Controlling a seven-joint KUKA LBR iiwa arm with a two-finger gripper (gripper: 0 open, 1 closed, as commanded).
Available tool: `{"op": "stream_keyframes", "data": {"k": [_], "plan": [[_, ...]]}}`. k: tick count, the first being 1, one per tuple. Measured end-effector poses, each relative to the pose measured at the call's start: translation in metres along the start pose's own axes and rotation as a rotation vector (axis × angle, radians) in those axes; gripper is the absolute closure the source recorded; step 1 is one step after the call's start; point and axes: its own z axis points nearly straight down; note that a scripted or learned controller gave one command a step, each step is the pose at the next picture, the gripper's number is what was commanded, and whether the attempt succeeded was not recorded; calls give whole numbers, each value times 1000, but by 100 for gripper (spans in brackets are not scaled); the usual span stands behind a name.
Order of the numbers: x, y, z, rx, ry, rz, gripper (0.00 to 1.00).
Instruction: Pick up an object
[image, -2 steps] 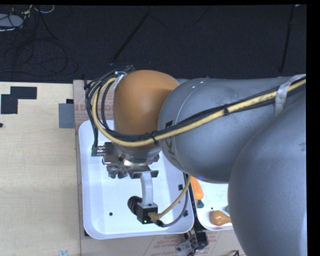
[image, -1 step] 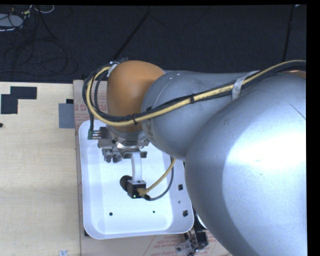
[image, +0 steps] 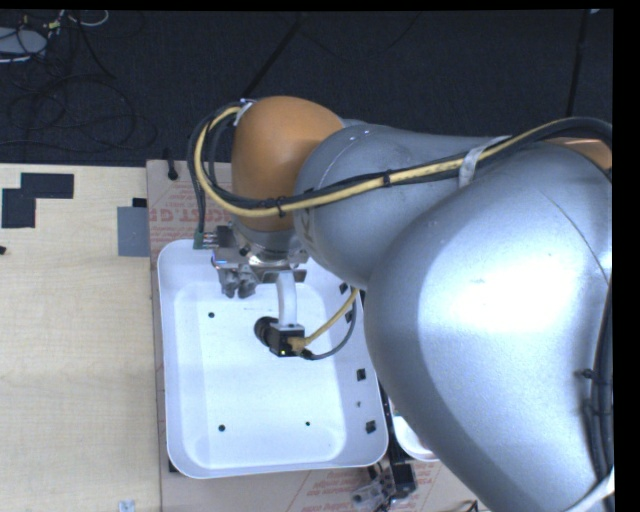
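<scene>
- The big grey robot arm (image: 480, 300) comes in from the right and bends down at its rounded orange band (image: 285, 140). The wrist points straight down into the shallow white plastic left bin (image: 172, 380), which looks to me like a pose for reaching in from above.
- The arm's bulk lies across the shallow white right bin (image: 412, 438), leaving a sliver of rim at the front. Whatever lies in there is hidden.
- Both bins sit on the pale brown board bench (image: 70, 330). I'd guess their low walls are there to stop things sliding off.
- The grey metal pincer (image: 240, 283) hangs under the wrist over the far part of the left bin, near the back wall. It seems low, close to the white floor, but whether it touches or hovers just above I cannot tell.
- Whether the pincer is spread or pressed together I cannot tell either, since its parts blur into one another from this slant. I can see nothing pinched in it, so I would not call anything held.
- I cannot make out the object to be picked up. The left bin's floor bears a few small black dots (image: 212, 316), flat and scattered, which could be holes or fasteners, though they are too small to say.
- My judgement is that the object is either right under the pincer or in the covered right bin, and that the pick is not yet done.
</scene>
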Motion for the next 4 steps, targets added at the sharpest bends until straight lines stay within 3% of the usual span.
{"op": "stream_keyframes", "data": {"k": [1, 2, 3, 4], "plan": [[-64, -6, -140, -15, 4, 2, 100], [12, 5, -180, -6, 5, -9, 100], [-16, -58, -230, -1, 4, -2, 100], [31, -56, -221, 1, 3, -7, 100]]}}
